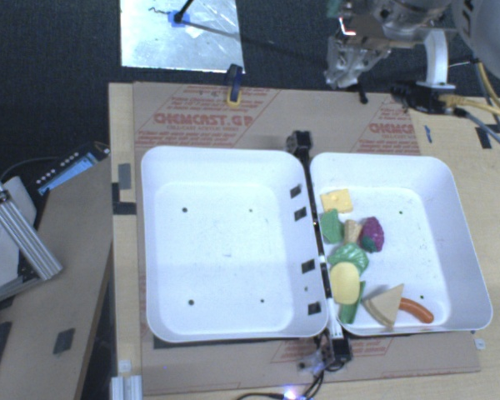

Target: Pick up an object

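Your claw (pixel 345 67) hangs at the top of the view, beyond the far edge of the bins and above the cardboard sheet (pixel 208 115), well apart from anything it could pick up. You cannot tell from this angle how its tips stand, and nothing shows in its grip.

You'll find the objects all in the right bin (pixel 450 223), crowded toward its left wall and near corner. A pale yellow block (pixel 337 200) lies farthest back. Just in front of it sit a green piece (pixel 331 225), a small tan piece (pixel 352 230) and a purple one (pixel 372 233), close together. Nearer to you, a leafy green item (pixel 348 255) touches a yellow rounded one (pixel 345 283), with another green piece (pixel 348 312) at the near wall. A tan wedge (pixel 385 305) lies just beside an orange sausage-shaped item (pixel 415 310) in the near part of the bin.

To the side, the left bin (pixel 158 182) lies against the right one, joined along a black strip with clips (pixel 304 215).

Both bins rest on the cardboard sheet printed with red lettering, which lies on the desk (pixel 75 248). A yellow and blue clamp (pixel 233 86) grips the sheet's far edge. Behind it you see a shiny square plate (pixel 150 23) on dark floor. At the left, a slanted aluminium rail (pixel 17 232) and a small black device with blue markings (pixel 67 167) sit by the desk's edge.
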{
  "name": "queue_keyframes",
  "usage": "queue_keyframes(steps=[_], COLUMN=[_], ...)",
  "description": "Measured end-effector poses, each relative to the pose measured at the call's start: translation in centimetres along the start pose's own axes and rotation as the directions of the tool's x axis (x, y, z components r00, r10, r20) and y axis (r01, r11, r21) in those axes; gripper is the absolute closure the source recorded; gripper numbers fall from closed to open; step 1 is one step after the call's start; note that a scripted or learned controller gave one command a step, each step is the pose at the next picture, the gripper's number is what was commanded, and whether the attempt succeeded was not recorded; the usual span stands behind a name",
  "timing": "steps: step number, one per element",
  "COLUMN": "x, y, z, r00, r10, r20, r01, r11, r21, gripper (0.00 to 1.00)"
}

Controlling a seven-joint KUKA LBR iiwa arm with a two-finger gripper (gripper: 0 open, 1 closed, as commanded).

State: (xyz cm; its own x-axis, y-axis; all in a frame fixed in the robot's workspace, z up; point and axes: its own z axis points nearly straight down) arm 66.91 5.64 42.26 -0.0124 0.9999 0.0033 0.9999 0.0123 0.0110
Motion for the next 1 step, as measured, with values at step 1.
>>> queue_keyframes(steps=[1], x=[6.51], y=[0.09], z=[-8.23], r00=[1.000], r10=[0.001], r20=[0.000], r01=[-0.001], r11=[1.000], r21=[-0.001], gripper=[1.00])
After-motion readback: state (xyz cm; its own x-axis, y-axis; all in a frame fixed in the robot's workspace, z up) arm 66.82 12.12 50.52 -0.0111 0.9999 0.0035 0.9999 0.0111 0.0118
